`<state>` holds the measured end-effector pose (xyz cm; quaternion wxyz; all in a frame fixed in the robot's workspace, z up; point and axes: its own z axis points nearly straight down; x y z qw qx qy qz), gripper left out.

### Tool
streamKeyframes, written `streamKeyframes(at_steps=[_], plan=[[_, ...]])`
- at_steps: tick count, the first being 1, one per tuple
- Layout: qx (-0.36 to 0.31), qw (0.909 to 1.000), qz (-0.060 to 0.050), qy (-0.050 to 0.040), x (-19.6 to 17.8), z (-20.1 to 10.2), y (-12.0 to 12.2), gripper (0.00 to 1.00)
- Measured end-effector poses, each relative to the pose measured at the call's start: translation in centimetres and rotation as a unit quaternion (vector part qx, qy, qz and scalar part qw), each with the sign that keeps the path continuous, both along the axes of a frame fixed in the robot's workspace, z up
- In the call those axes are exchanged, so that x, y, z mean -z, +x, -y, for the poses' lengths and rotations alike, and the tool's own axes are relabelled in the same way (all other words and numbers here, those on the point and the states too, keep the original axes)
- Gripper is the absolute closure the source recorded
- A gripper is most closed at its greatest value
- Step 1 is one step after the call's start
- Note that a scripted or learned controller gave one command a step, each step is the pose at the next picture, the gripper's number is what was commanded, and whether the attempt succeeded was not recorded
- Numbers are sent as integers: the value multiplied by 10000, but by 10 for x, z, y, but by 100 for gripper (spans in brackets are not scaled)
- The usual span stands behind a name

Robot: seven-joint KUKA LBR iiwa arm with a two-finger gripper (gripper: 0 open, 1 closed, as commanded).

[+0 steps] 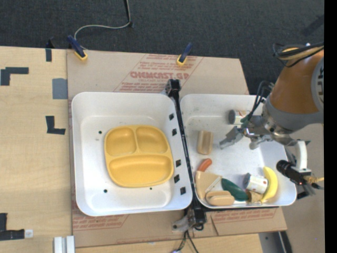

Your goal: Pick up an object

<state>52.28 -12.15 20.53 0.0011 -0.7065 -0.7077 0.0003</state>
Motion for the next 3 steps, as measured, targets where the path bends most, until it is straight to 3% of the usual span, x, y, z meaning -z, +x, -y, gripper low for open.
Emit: streamKeyframes(at_steps=[1,2,3], plan=[[18,10000,-10,-7,67,72,-27,0],[-3,10000,30,-4,119,36,36,0],[15,10000,47,-49,119,-16,103,0]])
